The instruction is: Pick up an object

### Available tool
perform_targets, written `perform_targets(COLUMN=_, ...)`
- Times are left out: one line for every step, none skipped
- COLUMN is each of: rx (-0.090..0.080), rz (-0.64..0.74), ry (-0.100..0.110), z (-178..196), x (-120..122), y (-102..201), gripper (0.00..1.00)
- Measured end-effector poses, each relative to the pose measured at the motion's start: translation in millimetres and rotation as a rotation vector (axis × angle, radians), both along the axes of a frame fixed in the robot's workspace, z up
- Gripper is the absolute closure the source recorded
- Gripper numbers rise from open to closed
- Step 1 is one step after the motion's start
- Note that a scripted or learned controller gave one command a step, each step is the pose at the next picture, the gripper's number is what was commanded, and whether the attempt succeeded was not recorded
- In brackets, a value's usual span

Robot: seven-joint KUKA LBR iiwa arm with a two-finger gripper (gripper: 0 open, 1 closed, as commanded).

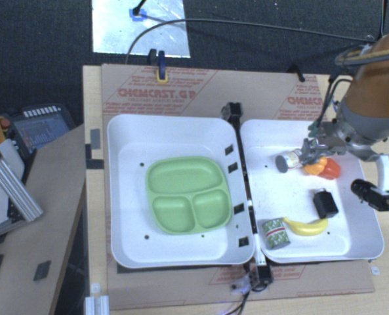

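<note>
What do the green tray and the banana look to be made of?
Green tray: likely moulded plastic, matte with a soft sheen, with three smooth rounded compartments. Banana: probably a plastic toy, uniformly yellow and unblemished, though real fruit cannot be ruled out.

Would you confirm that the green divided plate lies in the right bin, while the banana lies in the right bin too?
Not quite: the camera view shows the green divided plate in the left bin. The banana does lie in the right bin.
</note>
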State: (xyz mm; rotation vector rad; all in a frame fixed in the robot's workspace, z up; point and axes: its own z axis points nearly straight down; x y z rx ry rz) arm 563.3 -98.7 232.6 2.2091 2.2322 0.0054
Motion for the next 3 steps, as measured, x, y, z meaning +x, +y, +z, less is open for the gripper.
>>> perform_targets(rx=0.0, rz=-0.001, ry=0.002, z=-10.3, x=6.3, y=49.9, gripper=1.0)
perform_targets(rx=0.001, rz=0.0, ry=0.001, z=0.4, x=11.6, y=105.4, gripper=1.0)
perform_targets(rx=0.0, rz=0.001, ry=0.002, z=7.0, x=12.3, y=162.5, gripper=1.0)
